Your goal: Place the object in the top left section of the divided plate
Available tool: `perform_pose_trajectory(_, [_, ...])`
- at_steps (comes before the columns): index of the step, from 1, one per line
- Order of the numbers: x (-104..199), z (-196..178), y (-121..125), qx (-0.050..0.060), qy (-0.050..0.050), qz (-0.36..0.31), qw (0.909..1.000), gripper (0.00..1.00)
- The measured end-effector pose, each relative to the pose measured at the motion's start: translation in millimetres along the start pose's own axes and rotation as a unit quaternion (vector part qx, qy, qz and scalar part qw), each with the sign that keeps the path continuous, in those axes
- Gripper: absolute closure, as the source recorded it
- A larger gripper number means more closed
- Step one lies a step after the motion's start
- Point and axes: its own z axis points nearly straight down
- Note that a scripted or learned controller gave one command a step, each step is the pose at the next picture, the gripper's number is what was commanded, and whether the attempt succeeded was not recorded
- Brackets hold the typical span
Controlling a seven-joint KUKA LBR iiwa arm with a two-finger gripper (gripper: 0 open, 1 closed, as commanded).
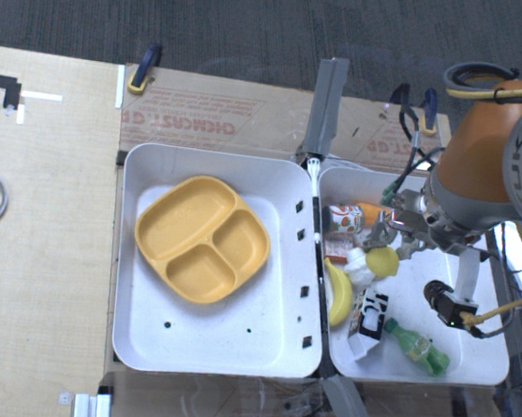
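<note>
Lemon (383, 261), or a small round yellow fruit much like one, seems the likeliest object for the task, though the task does not name it; it lies in the right bin (492, 368) just below and left of the gripper (393, 225). It looks like a toy: probably light, hard and smooth, so it may roll or squirt sideways under a pinch, and I would take it across its short middle rather than by the ends. Touching it on the side away from the gripper is a white piece (358, 265) whose nature I cannot make out, and beyond that a banana (337, 295), curved and easy to nudge by mistake. A small carton (343, 220) and an orange thing (368, 211) sit level with the gripper, on its plate side. A black-and-white packet (371, 315) and a green bottle (419, 346) lie farther below. The gripper's tip is lost among cables and the wrist's bulk, so whether it is open, closed or holding anything I cannot tell. The plate (203, 238) rests well to the gripper's left in the left bin (215, 348), its three sections bare; which section counts as top left is arguable, since the plate sits turned.
</note>
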Motion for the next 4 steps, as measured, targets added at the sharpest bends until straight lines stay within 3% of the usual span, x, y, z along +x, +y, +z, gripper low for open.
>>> perform_pose_trajectory(1, [0,0,0,0.000,0.000,0.000,1.0000,0.00])
perform_pose_trajectory(2, [30,13,22,0.000,0.000,0.003,1.0000,0.00])
perform_pose_trajectory(3, [30,13,22,0.000,0.000,0.003,1.0000,0.00])
perform_pose_trajectory(4, [97,12,57,-0.001,0.000,-0.032,0.9995,0.00])
